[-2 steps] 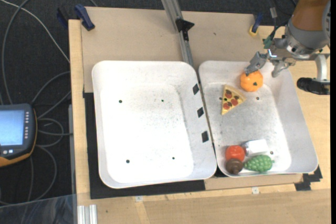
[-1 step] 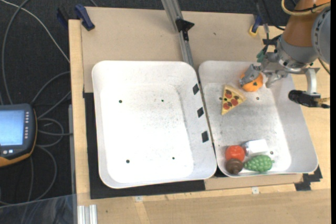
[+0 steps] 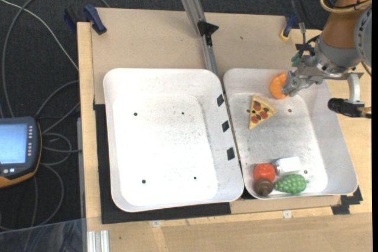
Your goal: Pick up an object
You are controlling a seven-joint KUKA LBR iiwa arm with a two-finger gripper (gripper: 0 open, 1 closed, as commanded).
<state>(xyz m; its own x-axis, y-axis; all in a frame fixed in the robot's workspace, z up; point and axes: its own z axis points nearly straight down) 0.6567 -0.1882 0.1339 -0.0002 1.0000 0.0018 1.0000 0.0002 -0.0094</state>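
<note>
Camera view, looking down at a slant: two shallow white bins side by side on the bench, the left bin bare of objects, the right bin holding all of them; the arm reaches in from the right, its gripper low over the far end of the right bin, touching or just beside an orange object; whether the gripper is spread, pressed together or pinching the orange object cannot be told here, since the tips are small and merge with it.

Step in hand, as judged: the approach to, or closing on, the orange object, which lies near the bin's far wall; nothing appears lifted yet. The next move calls for a firm close around the round orange body, then a straight lift clear of the wall; a rounded shape may slip or roll aside.

Count: one orange object; one pizza slice near the bin's middle; at the near end, one red ball, one brown piece, one green bumpy piece, one white block, clustered and touching; bins, two.
</note>
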